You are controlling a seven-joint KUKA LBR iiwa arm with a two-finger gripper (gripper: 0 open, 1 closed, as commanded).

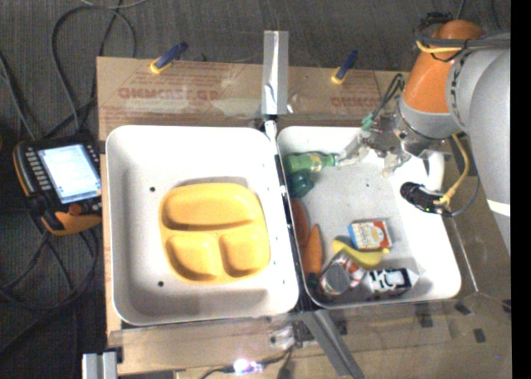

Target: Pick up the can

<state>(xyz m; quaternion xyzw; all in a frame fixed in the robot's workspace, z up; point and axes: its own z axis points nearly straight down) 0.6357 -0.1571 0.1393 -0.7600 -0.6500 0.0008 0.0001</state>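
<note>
The can [335, 278] is silver and lies on its side at the front of the right bin [431, 286], wedged between a carrot and a banana. My gripper [371, 157] hangs over the back of the same bin, well behind the can. Its two fingers are spread open with nothing between them. The left finger [352, 154] points at the cap end of a green bottle [304, 167].
A carrot [313, 246] lies along the right bin's left wall. A banana [358, 253], a small red and blue box [370, 235] and a black and white packet [390, 279] crowd the can. A yellow divided tray [216, 230] sits in the left bin [133, 203].
</note>
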